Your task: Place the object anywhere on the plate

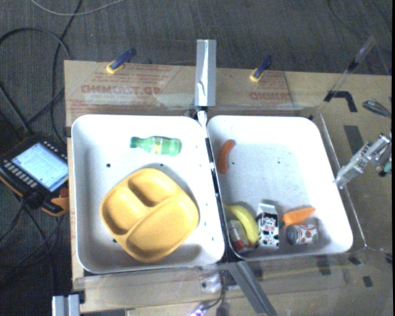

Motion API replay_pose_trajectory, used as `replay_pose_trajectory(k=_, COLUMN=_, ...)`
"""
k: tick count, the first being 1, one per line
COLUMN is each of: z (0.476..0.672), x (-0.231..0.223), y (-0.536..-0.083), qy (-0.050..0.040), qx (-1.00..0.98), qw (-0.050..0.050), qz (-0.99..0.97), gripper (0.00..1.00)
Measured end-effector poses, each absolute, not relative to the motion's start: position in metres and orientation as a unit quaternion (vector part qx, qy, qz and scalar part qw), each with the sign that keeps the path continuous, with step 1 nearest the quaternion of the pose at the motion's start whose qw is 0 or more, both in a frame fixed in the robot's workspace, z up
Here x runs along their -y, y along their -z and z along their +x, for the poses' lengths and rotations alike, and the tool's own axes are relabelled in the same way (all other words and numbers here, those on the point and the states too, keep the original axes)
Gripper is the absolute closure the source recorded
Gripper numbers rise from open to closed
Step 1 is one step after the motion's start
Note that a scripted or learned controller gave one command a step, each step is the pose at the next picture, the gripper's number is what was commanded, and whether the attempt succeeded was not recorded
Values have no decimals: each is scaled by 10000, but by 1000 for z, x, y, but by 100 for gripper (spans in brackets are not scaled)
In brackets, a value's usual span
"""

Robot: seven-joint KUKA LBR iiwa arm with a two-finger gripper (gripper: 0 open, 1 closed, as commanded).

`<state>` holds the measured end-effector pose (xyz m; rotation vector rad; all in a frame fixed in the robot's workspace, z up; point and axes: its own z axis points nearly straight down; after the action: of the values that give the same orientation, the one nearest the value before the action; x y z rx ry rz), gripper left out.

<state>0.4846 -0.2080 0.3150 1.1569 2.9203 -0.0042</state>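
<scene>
So the pincer (368,153) sits off the right bin's edge at 3 o'clock, and I can't tell if it's open. The plate (150,212) lies way over at 8 o'clock from it, with the bottle (156,145) at its 12.

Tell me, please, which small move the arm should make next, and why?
Probably move the gripper left over the right bin and descend on the sausage. It lies alone near the divider, while banana, milk carton, carrot and can crowd together. The yellow plate bears nothing.
</scene>
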Motion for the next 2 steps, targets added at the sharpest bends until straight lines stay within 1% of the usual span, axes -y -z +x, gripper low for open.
replay_pose_trajectory(k=1, z=485, x=207, y=-282, qy=4, qx=-8870, qw=-4, qz=4617, gripper=100)
replay_pose_trajectory(k=2, z=487, x=206, y=-290, qy=7, qx=-8877, qw=-5, qz=4604, gripper=100)
